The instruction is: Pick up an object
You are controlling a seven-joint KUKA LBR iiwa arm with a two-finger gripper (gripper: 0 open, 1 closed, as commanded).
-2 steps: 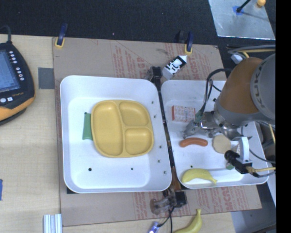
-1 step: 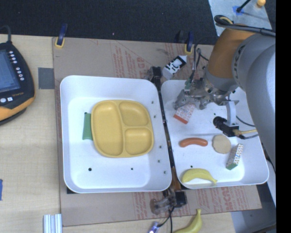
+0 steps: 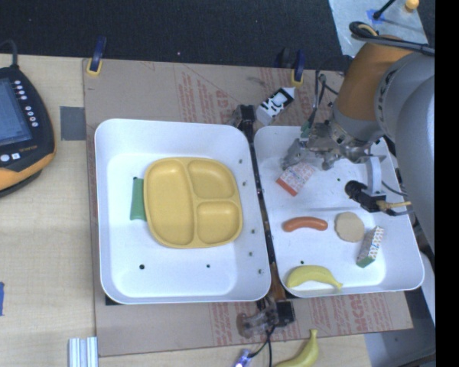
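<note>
My gripper [image 3: 310,159] hangs over the far left part of the right bin [image 3: 398,277], its two fingers spread open. Just below it, touching or nearly touching the fingertips, a white packet with a red end [image 3: 295,180] lies on the bin floor; nothing is held between the fingers. Further forward in the same bin lie a reddish sausage [image 3: 305,224], a round tan biscuit [image 3: 350,226], a wrapped bar [image 3: 370,246] and a yellow banana [image 3: 314,278].
The left bin [image 3: 122,266] holds a yellow divided plate [image 3: 191,201] with a green piece [image 3: 138,199] sticking out from under its left side. A second banana [image 3: 306,350] lies outside the bins at the front. A black-and-white object [image 3: 274,104] sits behind them, and a pendant [image 3: 11,132] lies far left.
</note>
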